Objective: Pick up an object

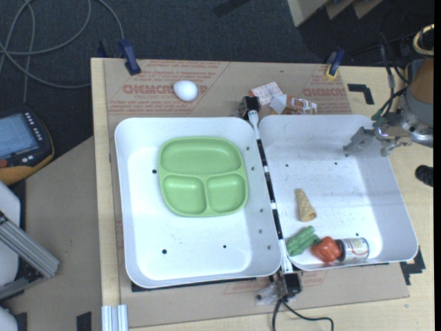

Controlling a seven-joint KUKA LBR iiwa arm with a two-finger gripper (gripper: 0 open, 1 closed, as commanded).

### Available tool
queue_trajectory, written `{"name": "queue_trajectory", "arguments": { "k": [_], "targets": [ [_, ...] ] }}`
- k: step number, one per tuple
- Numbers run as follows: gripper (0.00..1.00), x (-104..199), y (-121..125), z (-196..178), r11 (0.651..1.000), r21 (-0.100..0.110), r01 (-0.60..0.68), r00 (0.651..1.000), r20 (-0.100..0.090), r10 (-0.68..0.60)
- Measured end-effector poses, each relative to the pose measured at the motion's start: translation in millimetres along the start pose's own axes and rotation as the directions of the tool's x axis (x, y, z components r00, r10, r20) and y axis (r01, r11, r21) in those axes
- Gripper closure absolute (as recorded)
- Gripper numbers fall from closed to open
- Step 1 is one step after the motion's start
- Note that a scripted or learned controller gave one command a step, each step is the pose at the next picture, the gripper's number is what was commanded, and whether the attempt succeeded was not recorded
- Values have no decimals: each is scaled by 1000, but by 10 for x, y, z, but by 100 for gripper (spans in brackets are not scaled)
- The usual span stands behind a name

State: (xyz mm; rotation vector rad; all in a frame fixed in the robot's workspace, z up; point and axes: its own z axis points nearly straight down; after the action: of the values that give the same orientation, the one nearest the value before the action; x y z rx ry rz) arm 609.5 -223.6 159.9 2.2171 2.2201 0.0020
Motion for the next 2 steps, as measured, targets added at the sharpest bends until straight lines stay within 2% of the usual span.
{"name": "queue_trajectory", "arguments": {
  "k": [1, 2],
  "targets": [
    [0, 969, -177, -470, 1000, 4, 1, 1000, -4, -1],
    [0, 1112, -624, 751, 1000, 4, -1, 1000, -2, 1]
  ]
}}
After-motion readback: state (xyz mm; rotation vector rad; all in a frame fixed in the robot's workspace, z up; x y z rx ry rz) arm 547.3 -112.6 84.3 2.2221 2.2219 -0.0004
